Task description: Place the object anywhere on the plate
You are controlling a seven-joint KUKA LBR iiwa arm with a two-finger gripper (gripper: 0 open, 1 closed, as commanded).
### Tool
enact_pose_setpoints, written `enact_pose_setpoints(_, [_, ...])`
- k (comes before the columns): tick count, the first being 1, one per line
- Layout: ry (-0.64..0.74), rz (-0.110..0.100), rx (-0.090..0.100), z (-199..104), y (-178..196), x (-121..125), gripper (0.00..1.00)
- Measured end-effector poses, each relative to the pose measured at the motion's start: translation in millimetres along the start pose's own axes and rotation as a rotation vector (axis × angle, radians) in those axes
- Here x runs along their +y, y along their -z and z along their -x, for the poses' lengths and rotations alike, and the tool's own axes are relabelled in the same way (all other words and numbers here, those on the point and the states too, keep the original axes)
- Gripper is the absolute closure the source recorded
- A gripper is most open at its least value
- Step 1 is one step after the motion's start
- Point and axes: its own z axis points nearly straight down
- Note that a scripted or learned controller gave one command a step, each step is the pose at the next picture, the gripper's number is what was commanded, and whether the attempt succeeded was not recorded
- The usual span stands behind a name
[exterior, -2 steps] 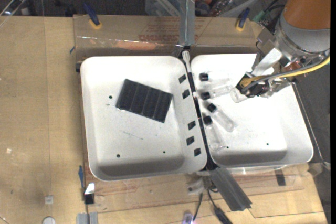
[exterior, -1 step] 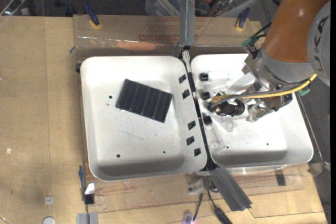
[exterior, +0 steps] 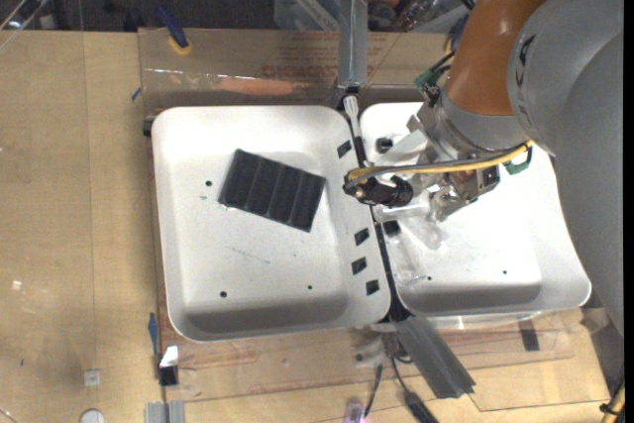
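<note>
Watching the arm (exterior: 500,54) reaching in low over the right bin (exterior: 505,263), with the jaws hanging just inside the rim that meets the left bin (exterior: 198,253). Whether the jaws are spread or pressed together I cannot tell, since the wrist is hiding them and whatever is lying directly beneath.

A black ribbed slab (exterior: 272,190) is lying flat and slightly skewed, well off to the left of the jaws, beyond the two touching rims. I am taking it for the plate, though it could be the object itself.

Judgement: the step in hand is looking like a pick in the right bin, so the task is sitting at an early stage.

To do it well, the jaws should be coming down straight and staying clear of the rim just beside them. They should be closing only once a thing is centred between them. After that they should be lifting high enough to clear both rims before crossing left, then setting down over the slab's middle rather than its edge.
</note>
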Motion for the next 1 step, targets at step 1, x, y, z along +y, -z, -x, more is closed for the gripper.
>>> enact_pose_setpoints(1, [0.181, -0.001, -0.001, -22.6, -41.1, -14.7, 1.0])
